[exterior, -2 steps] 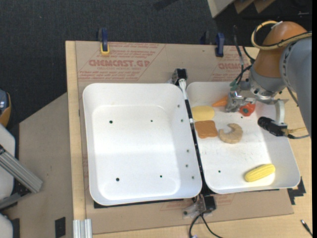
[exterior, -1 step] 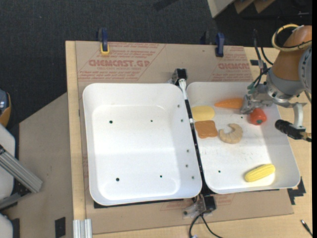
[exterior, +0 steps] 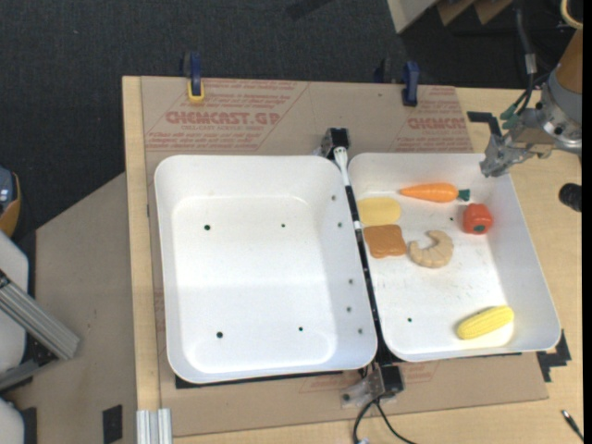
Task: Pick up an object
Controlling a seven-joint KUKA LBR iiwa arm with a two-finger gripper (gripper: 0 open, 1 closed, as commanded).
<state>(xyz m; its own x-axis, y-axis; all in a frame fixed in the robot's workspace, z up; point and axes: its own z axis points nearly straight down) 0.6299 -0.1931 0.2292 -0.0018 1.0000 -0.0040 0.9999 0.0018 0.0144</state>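
Carrot (exterior: 429, 192), tapered smooth orange plastic, lies near metal claw (exterior: 493, 165).

Right bin (exterior: 532, 285): carrot (exterior: 428, 192), tomato (exterior: 477, 218), corn (exterior: 484, 322); jaws (exterior: 494, 163) above far corner

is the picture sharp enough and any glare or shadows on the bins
In the camera view the right bin toys are sharp, such as the carrot and corn; the left bin has a bright washed-out floor with soft shading at its walls; the gripper looks slightly blurred.
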